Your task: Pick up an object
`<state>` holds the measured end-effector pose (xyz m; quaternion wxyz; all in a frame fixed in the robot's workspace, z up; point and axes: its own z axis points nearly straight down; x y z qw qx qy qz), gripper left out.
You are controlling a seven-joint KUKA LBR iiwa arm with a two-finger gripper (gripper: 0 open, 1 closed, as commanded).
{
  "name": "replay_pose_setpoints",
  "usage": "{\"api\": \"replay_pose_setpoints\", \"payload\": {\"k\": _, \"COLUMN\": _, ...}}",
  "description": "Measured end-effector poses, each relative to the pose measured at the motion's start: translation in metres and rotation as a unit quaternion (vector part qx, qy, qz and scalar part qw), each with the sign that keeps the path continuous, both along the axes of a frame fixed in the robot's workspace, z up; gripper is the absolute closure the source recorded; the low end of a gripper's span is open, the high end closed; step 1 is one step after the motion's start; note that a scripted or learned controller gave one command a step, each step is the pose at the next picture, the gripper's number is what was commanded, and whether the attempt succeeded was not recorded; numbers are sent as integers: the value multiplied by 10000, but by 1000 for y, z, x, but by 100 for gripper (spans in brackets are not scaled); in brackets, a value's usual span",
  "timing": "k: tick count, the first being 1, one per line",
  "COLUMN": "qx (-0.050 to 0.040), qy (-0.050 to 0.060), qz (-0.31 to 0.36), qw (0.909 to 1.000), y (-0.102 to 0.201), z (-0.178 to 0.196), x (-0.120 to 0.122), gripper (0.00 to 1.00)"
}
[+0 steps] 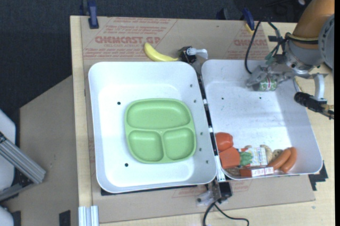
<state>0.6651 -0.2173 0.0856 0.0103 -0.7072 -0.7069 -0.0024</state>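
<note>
Camera view: I see the two-finger gripper (pixel 264 81) low over the far end of the right white bin (pixel 265 113), well apart from the heap of small toy foods (pixel 254 156) at its near edge, likely the pick targets. The green divided plastic tray (pixel 159 130) occupies the left white bin (pixel 106 113). I cannot tell the gripper's state; its tip is blurred. Heap items overlap and resist identification.

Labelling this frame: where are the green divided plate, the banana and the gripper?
green divided plate (pixel 159 113): camera view, top compartment floor.
banana (pixel 156 54): camera view, mid-curve.
gripper (pixel 264 83): camera view, tip.
</note>
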Motion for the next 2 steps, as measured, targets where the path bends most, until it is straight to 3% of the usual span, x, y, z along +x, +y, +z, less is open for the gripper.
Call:
{"api": "replay_pose_setpoints", "payload": {"k": 1, "qx": -21, "qy": -14, "qz": 18, "qw": 10000, "y": 2, "z": 10, "x": 0, "gripper": 100}}
{"api": "replay_pose_setpoints", "payload": {"k": 2, "qx": -74, "qy": -29, "qz": 20, "qw": 10000, "y": 82, "z": 54, "x": -44, "gripper": 100}}
